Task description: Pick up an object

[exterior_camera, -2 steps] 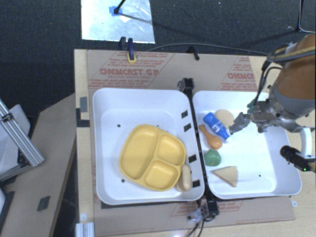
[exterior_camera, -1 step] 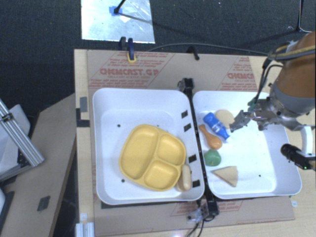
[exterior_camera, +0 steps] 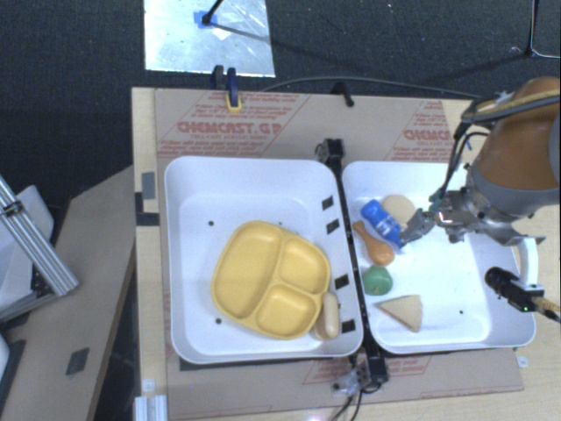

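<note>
The right bin (exterior_camera: 456, 323) holds a blue bottle-like object (exterior_camera: 379, 219), a pale beige round piece (exterior_camera: 400, 206) just behind it, a tan drumstick shape (exterior_camera: 374, 244), a green ball (exterior_camera: 377, 280) and a tan wedge (exterior_camera: 401, 311). My gripper (exterior_camera: 417, 227) reaches in from the right and sits low in this bin, its tip right beside the blue object's right end. Nothing is seen lifted.
In the left bin (exterior_camera: 197, 235) lies a yellow divided plate (exterior_camera: 271, 278), with a small beige roll (exterior_camera: 329, 315) by its near right corner. The divider between the bins (exterior_camera: 349, 253) runs just left of the objects. The arm's bulk (exterior_camera: 521, 160) overhangs the right bin's far right.
</note>
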`<state>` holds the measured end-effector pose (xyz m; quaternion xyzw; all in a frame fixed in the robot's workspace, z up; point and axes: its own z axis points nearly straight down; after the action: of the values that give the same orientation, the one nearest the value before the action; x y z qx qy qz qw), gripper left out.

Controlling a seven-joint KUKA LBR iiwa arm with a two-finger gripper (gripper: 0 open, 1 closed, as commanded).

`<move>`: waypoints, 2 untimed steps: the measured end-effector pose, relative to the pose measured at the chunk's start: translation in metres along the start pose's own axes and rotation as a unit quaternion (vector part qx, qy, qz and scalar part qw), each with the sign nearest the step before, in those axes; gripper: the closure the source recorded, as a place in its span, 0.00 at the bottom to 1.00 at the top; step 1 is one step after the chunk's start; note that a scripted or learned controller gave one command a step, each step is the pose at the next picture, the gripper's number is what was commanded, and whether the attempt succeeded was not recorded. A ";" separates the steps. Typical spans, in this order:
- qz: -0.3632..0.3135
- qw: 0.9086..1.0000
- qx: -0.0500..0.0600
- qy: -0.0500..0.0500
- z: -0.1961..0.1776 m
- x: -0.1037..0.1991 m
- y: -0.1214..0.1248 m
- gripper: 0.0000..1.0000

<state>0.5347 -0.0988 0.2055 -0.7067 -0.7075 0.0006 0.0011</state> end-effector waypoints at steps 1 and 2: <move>0.000 1.000 0.001 0.000 0.059 -0.007 0.004 0.00; 0.000 1.000 0.001 0.000 0.120 -0.011 -0.002 0.00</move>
<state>0.5320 -0.1093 0.0854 -0.7068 -0.7074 0.0012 0.0021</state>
